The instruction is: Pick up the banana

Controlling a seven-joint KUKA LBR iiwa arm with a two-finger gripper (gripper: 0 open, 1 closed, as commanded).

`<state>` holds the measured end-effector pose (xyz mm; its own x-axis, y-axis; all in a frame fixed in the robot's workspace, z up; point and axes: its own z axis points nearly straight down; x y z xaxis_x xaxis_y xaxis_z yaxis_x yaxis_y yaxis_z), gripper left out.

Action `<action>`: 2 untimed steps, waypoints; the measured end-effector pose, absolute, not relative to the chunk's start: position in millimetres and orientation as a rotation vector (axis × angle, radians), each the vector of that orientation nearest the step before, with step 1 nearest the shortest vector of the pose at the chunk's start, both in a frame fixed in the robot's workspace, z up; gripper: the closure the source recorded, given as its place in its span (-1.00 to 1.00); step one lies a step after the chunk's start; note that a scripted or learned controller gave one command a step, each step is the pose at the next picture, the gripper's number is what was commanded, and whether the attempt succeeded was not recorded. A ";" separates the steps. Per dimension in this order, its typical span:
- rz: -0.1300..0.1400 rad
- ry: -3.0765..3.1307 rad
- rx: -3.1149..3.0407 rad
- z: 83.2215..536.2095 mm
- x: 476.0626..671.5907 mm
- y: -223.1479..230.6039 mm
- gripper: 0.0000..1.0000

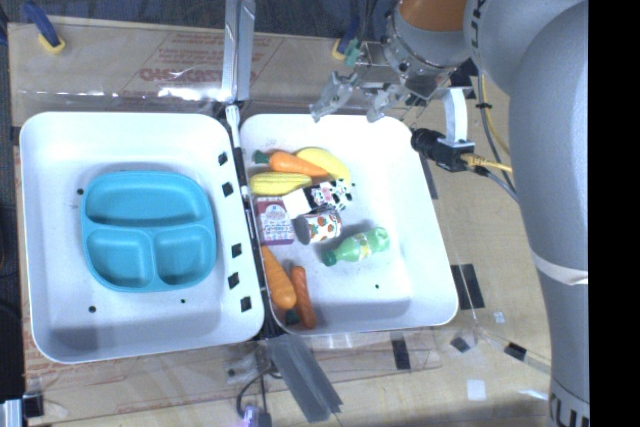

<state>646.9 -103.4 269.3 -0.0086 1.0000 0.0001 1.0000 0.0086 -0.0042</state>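
Observation:
The yellow banana (323, 160) lies in the far left part of the right bin (425, 245), against an orange carrot (293, 163). A second long yellow piece (279, 183) sits just in front of them. My gripper (351, 105) hangs over the bin's far rim, a little beyond and to the right of the banana. It is open, its two fingers are spread wide, and nothing is between them.
The right bin also holds a maroon packet (275, 221), a small can (320, 227), a black-and-white toy (330, 194), a green bottle (355, 247) and two carrots (281, 280) by the near left wall. The left bin (50, 315) holds a blue divided tray (150, 227).

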 end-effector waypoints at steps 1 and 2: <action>0.006 -2.283 -2.155 167.3 655.1 -150.1 -1.00; 0.000 -2.293 -2.151 95.0 658.2 -184.3 -1.00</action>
